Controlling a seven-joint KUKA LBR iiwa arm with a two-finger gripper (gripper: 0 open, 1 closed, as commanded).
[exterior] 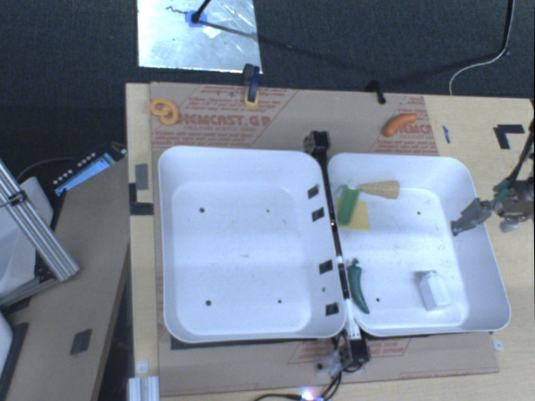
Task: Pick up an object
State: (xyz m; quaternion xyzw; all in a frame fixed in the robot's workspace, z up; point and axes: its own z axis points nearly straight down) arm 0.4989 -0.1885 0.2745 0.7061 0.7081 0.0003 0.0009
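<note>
The right bin [476,261] holds several objects. A green and yellow sponge [352,208] lies near its left wall, with a tan cone [380,190] just behind it. A dark green pepper [357,285] rests by the divider at the front left. A small white block [431,290] sits at the front right. My gripper [468,218] hangs over the right bin's right rim, apart from all of these, with nothing seen in it.
The left bin [171,224] stands beside the right one. On the cardboard behind the bins lie an orange sausage [399,124], a pretzel [164,111] and a yellow clamp [251,86]. A foil sheet [167,32] lies further back.
</note>
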